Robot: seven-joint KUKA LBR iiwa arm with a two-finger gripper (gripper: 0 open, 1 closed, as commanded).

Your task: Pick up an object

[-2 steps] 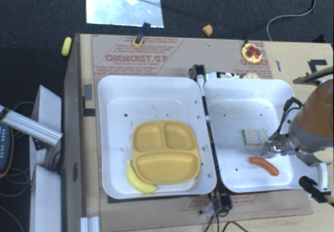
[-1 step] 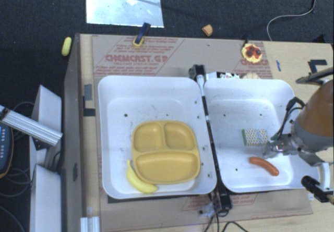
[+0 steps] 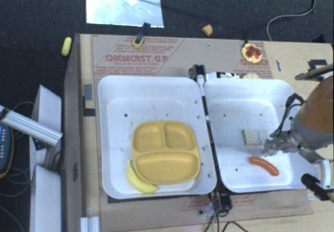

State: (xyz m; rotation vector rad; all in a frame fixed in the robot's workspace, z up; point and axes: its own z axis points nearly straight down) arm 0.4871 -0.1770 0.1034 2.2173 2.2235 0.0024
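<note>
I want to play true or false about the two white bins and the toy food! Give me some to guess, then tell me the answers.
1. The yellow tray sits in the left bin. True.
2. The banana lies in the right bin. False: it lies in the left bin, against the tray's edge.
3. The sausage lies in the right bin. True.
4. The pincer is holding the sausage. False: the sausage lies on the bin floor, just below the pincer.
5. The tray has three compartments. True.
</note>
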